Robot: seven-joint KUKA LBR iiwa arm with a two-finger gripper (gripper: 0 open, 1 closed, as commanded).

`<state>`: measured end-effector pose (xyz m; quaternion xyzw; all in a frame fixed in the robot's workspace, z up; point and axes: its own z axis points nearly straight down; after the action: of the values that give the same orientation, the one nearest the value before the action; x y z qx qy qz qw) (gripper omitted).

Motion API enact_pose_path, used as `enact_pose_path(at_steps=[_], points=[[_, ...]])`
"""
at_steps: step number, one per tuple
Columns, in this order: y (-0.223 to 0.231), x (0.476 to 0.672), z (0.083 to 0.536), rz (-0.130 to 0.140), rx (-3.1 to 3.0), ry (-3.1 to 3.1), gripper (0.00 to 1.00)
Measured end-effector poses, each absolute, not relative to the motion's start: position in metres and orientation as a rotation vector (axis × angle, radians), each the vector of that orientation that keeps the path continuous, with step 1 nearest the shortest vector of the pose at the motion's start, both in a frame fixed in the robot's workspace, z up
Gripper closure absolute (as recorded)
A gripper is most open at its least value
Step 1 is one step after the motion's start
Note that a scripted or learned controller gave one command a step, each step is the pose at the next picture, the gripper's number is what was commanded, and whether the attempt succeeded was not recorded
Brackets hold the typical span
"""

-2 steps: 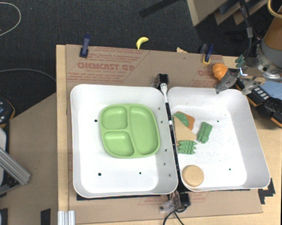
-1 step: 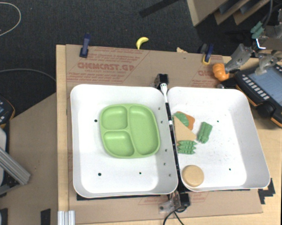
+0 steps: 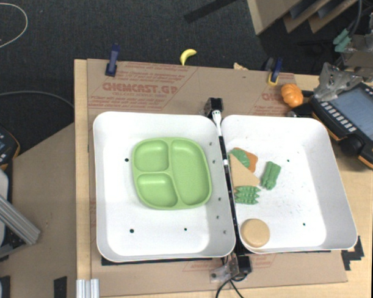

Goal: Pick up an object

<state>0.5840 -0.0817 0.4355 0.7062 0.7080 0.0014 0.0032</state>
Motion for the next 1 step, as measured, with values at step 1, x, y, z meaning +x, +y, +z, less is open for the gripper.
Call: enact_pose_path(at_steps=[1], points=[[-0.1502,0.5630,0.3313,-0.011,2.236,2.218,1.00]])
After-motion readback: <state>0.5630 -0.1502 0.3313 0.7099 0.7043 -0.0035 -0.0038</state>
